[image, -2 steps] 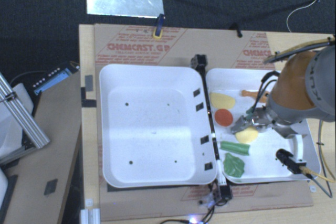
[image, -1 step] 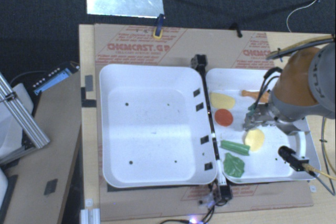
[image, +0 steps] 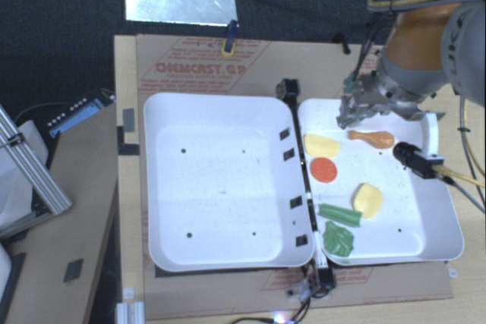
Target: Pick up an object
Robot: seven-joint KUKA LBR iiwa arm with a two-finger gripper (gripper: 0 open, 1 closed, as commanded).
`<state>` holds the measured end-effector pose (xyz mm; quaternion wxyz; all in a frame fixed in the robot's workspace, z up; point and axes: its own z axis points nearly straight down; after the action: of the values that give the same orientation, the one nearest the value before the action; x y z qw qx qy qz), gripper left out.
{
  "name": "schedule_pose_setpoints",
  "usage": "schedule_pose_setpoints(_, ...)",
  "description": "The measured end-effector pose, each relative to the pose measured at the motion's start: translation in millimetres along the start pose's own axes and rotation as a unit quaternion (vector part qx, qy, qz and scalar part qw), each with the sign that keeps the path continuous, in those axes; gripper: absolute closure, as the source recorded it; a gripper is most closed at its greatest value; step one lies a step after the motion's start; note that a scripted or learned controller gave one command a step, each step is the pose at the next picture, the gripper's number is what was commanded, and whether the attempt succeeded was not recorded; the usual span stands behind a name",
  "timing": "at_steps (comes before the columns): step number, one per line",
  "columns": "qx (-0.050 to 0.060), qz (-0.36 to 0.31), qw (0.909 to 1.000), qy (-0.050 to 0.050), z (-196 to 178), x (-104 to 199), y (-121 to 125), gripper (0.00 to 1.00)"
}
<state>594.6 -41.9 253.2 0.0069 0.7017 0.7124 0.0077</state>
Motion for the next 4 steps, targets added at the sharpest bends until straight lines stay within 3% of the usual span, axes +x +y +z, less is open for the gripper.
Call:
schedule_pose_setpoints(1,0.002,0.002,1.0000,0.001,-105.1,53.7,13.9,1.00)
schedule_pose_setpoints(2,-0.001,0.003,1.0000,0.001,-274.9,92.6,-15.5,1.00)
schedule_pose_setpoints(3,0.008,0.001,1.0000,0.002,-285.7,153.9,-103.6,1.00)
schedule_pose_setpoints(4,0.009,0.005,0.9999,0.000,-283.8,165.7,-99.8,1.00)
